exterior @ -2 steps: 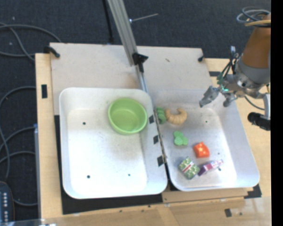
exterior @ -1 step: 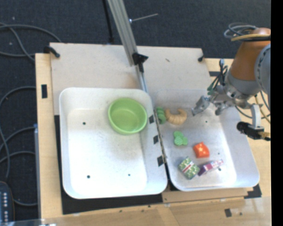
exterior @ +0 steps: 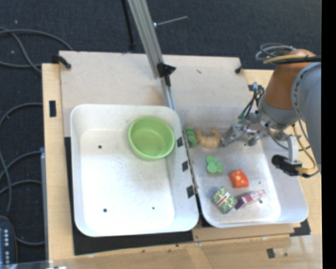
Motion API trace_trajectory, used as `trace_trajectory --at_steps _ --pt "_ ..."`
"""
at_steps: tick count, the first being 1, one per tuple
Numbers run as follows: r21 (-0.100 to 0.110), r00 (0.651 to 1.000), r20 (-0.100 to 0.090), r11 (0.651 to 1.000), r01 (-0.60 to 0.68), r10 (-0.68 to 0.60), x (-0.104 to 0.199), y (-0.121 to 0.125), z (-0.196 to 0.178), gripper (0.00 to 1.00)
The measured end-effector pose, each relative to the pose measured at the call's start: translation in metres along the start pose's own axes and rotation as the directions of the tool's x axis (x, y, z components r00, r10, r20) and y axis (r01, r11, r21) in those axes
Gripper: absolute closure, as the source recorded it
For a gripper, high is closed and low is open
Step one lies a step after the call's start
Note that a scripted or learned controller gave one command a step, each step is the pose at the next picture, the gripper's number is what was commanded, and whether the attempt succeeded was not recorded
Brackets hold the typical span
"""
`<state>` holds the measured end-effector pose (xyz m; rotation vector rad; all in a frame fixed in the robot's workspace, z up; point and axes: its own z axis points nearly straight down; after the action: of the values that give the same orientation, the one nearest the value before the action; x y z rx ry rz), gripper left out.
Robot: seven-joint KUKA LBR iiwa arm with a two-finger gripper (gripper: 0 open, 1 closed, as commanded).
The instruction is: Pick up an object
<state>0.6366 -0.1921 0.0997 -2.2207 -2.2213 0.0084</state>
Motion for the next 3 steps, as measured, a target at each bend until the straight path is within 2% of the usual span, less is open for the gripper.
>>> trace_trajectory --at_steps 1,3 --pt "-0.009 1.000 0.003 1.000 0.002 -0.002 -0.001 0.002 -0.016 1.00" --pt "-0.011 1.000 -0.003 1.000 0.004 -0.004 0.002 -0.004 -0.110 1.00"
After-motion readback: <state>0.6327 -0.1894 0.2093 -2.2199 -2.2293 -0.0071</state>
